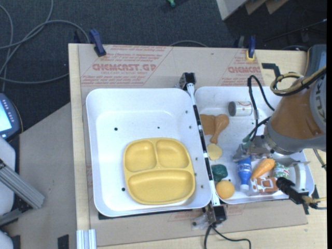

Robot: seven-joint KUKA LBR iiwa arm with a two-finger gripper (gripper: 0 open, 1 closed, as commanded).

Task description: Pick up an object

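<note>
The right bin (pixel 207 98) holds several small items. A brown drumstick-shaped toy (pixel 217 125) lies by its left wall, with a pale round piece (pixel 214 151) below it. A small grey can (pixel 238 108) lies near the back. At the front sit a green lump (pixel 219 170), an orange ball (pixel 225 189), a blue and white bottle (pixel 244 172), an orange carrot-like piece (pixel 262 168) and a red and white packet (pixel 265 184). My gripper (pixel 251 150) hangs low over the bin's middle, just above the bottle and the carrot piece, its tip hidden under the wrist.
The left bin (pixel 104 108) bears a yellow divided plate (pixel 157 170). Black cables (pixel 253 95) loop from the arm over the right bin's back. A black clamp (pixel 187 80) sits between the bins at the rear. Cardboard (pixel 129 66) lies under both bins.
</note>
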